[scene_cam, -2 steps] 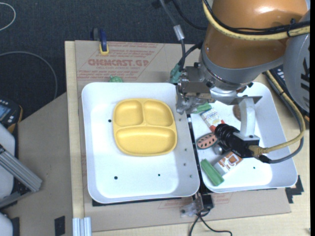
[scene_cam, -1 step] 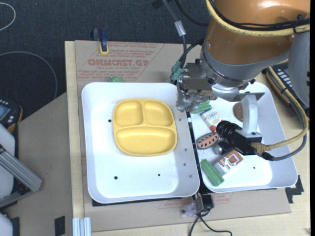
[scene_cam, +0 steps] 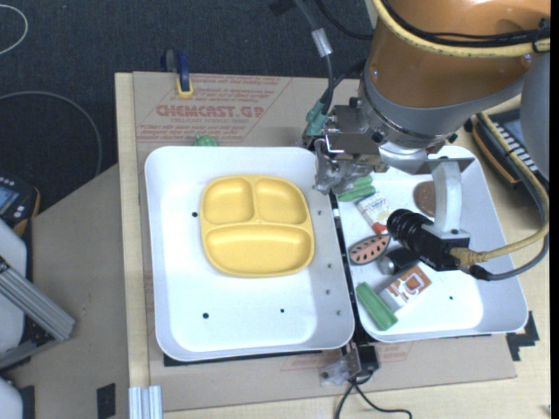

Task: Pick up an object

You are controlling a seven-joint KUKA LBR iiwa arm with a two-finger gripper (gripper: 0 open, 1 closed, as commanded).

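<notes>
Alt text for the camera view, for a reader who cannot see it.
The gripper hangs low at the far inner corner of the right bin, which holds small clutter including a green block. The left bin holds a yellow divided plate.

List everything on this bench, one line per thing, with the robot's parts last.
left bin: one, white, left side of the board
right bin: one, white, right of it
divided plate: one, yellow, middle of the left bin
green block: one, green, front of the right bin
small box: one, orange and white, beside the green block
speckled oval: one, brown, right bin near its left wall
tube: one, white and red, right bin, further back
green piece: one, green, right bin, by the gripper
green scrap: one, green, behind the left bin
clamp: one, blue and yellow, board's back edge
board: one, brown, red print, under the bins
arm: one, grey and orange, from the right
gripper: one, metal, over the right bin's back left corner
</notes>
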